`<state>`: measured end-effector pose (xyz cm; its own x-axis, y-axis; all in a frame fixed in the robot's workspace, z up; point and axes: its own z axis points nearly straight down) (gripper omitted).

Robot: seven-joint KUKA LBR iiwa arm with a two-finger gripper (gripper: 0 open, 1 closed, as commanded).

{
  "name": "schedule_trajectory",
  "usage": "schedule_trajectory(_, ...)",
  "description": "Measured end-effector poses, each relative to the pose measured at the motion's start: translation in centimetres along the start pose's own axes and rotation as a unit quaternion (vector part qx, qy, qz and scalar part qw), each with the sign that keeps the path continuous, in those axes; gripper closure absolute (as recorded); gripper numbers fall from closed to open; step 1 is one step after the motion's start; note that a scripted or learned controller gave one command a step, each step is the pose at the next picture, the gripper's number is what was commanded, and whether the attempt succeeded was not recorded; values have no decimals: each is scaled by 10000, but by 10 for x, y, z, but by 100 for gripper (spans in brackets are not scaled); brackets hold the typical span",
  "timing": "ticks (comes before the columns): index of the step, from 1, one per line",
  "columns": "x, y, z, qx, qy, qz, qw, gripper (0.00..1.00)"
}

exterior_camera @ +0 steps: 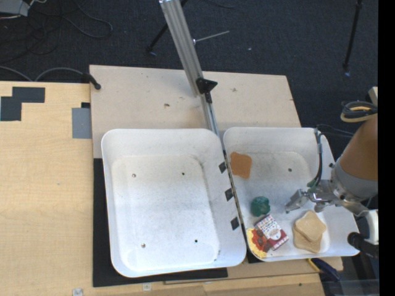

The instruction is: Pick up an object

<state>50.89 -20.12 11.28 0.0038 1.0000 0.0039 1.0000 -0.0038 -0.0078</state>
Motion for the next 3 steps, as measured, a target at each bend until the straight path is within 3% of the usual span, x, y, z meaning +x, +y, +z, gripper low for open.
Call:
schedule_trajectory(1, 0, 1, 21, -33, -16, -2, 10000, 0)
schedule_trajectory(2, 0, 0, 11, -29, -10, 20, 10000, 100)
schedule_trajectory(3, 7, -4, -37, -46, -20, -25, 10000, 100)
